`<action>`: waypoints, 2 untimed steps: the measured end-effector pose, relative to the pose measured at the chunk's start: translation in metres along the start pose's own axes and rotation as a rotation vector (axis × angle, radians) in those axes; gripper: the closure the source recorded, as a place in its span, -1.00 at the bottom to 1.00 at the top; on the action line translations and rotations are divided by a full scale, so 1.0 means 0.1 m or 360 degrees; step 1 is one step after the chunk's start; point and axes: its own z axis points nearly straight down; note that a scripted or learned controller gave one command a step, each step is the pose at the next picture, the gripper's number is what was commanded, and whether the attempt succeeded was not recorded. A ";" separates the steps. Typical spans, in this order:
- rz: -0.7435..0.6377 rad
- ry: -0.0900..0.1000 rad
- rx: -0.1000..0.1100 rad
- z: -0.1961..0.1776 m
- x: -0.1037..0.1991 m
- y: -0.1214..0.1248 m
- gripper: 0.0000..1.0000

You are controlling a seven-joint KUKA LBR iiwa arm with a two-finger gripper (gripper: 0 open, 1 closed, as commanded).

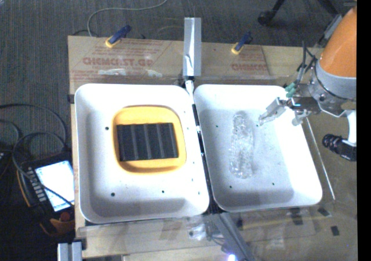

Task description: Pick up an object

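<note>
A see-through thing (242, 145) lies in the right bin (301, 187), and the gripper (272, 111) above it looks pressed together, holding nothing.

One fixed camera looks down at a slant on the brown table (145, 60) and two shallow white bins (93, 155), from moderately high.

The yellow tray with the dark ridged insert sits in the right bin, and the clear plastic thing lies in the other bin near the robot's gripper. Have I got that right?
Not quite. The camera view shows the yellow tray with the dark ridged insert in the left bin, not the right. The clear plastic thing lies in the right bin, near the gripper, as you said.
</note>
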 end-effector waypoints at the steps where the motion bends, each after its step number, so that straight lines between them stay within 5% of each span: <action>1: 0.0228 0.0001 -0.0005 1.70 0.08 -0.27 -1.00; 2: 0.0488 0.0001 0.0001 1.16 0.19 -0.27 -1.00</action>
